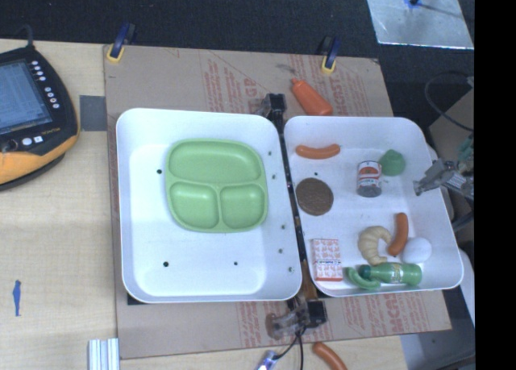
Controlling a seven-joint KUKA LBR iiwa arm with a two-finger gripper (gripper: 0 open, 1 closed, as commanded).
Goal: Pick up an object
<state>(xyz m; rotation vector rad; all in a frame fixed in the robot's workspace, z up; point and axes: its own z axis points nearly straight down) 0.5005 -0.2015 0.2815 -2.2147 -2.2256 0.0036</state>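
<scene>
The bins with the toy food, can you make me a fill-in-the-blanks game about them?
1. The divided plate in the left bin is colored ____.
2. The brown cookie lies in the ____ bin.
3. The green bottle is lying on its ____.

Answers: green; right; side

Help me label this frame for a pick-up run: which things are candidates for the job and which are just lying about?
For the job:
end effector
right bin
sausage
can
green ball
brown disc
croissant
green bottle

Lying about:
green divided plate
pendant
clamps
</scene>
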